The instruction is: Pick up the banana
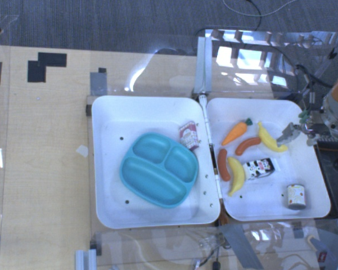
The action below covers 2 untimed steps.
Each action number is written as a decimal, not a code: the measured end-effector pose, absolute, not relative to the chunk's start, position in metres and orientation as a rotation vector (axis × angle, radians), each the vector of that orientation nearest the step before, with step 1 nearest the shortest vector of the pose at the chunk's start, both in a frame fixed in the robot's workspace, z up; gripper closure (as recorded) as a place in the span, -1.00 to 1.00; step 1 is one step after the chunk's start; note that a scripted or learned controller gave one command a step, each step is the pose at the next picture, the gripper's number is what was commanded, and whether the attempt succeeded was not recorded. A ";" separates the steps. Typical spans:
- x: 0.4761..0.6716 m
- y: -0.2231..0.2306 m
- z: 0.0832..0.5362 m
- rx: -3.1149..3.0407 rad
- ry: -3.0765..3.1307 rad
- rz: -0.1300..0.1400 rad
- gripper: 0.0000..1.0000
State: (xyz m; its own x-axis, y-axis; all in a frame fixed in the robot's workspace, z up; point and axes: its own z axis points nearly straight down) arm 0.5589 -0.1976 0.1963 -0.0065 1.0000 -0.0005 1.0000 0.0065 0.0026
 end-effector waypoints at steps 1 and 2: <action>0.600 -0.153 0.097 2.128 2.301 0.006 -1.00; 0.602 -0.152 0.108 2.123 2.302 0.010 1.00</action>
